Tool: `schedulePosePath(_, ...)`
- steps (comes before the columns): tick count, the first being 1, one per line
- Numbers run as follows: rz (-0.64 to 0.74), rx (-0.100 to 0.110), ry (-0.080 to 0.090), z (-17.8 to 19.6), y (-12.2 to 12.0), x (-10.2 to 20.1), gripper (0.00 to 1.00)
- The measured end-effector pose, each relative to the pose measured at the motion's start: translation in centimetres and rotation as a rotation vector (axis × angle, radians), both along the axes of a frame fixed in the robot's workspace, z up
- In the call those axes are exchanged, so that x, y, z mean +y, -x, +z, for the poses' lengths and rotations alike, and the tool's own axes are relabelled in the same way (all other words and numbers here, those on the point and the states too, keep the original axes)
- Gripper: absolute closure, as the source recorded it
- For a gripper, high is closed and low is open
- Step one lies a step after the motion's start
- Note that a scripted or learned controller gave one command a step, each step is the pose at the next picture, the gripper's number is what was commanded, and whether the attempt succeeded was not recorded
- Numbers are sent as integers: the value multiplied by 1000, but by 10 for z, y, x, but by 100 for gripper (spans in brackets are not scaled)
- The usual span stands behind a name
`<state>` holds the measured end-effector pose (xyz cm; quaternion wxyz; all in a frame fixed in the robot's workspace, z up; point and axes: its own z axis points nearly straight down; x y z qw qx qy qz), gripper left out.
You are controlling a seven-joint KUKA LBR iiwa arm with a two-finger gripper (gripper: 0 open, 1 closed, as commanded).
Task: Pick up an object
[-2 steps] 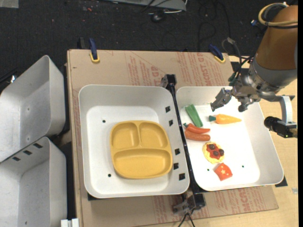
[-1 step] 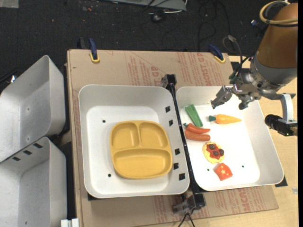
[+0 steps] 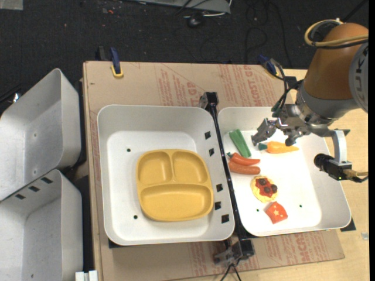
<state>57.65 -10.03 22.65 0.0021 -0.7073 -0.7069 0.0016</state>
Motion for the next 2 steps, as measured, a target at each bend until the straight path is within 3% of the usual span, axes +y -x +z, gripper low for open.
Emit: schedulePosePath(2, -2, -5, -1, -124, 7, 6, 0)
